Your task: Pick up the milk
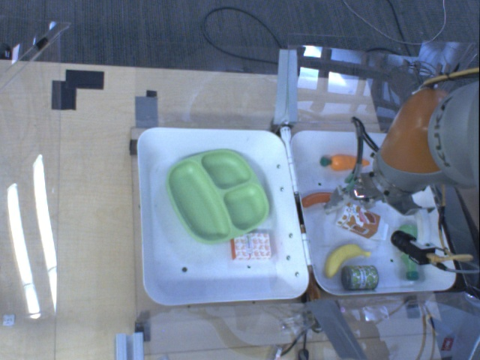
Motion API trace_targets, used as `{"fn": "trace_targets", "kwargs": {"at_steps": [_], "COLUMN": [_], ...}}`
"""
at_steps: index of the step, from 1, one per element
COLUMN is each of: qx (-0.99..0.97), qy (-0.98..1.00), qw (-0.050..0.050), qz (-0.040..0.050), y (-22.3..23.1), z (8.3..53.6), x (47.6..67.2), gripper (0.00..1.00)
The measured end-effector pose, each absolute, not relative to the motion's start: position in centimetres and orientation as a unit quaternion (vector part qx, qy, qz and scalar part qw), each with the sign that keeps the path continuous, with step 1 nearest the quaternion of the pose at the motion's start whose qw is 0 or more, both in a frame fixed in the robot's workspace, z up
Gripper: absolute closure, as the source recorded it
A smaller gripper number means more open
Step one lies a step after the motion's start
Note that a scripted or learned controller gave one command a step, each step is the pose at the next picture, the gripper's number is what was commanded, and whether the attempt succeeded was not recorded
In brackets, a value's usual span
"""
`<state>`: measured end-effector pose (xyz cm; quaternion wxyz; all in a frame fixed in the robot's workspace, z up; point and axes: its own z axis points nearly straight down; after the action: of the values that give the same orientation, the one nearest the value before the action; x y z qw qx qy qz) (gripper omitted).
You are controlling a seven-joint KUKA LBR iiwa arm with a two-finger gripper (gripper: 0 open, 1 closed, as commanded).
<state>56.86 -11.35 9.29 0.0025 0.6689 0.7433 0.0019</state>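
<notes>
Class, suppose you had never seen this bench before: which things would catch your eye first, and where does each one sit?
The green divided plate stands out first, lying in the middle of the left bin, with a small red-and-white carton just beside its near edge. Next comes the arm's orange band over the right bin. Below it lies a scatter of small items: a carrot, a banana and a green can.

A robotics lab: 2 white bins [150, 201] on a bench, loose cables [240, 21].
</notes>
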Motion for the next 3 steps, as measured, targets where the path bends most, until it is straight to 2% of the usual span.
{"fn": "trace_targets", "kwargs": {"at_steps": [1, 2, 3], "qx": [0.668, 0.668, 0.711], "qy": [0.744, 0.744, 0.703], "qw": [0.005, 0.005, 0.007], "qz": [0.0046, 0.0045, 0.0051], "y": [-11.2, -11.2, -16.2], "z": [10.5, 10.5, 9.1], "x": [57.2, 57.1, 53.0], "gripper": [1.0, 0.0, 0.0]}}
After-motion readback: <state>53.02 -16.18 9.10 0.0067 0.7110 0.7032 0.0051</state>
